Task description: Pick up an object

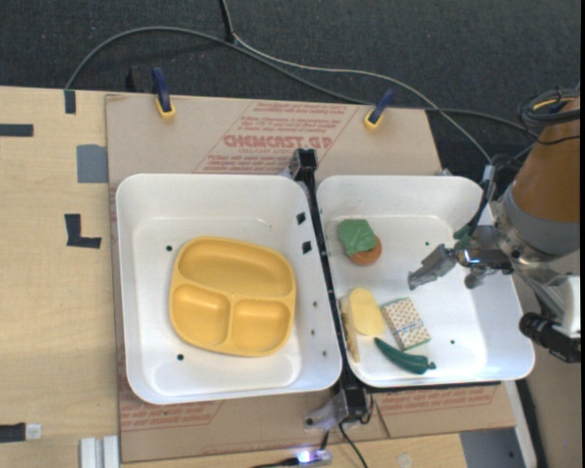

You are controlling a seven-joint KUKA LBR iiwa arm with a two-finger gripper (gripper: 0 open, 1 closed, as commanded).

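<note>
While tilted from upper left down to lower right, green pickle (404, 357) lying flat; claw (439, 266) open, holding nothing.

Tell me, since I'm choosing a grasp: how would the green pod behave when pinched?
The green pod is long, thin and curved, so it may pivot if pinched off-centre. It looks glossy, perhaps slippery. It lies flat by the patterned packet, so it is unlikely to tip.

Printed in red on the cardboard sheet (273, 135) under the 2 white bins, upside down: large lettering that looks like "CHEMCAST GP", with smaller red lines around it too small to read; no other legible text or numbers
</note>
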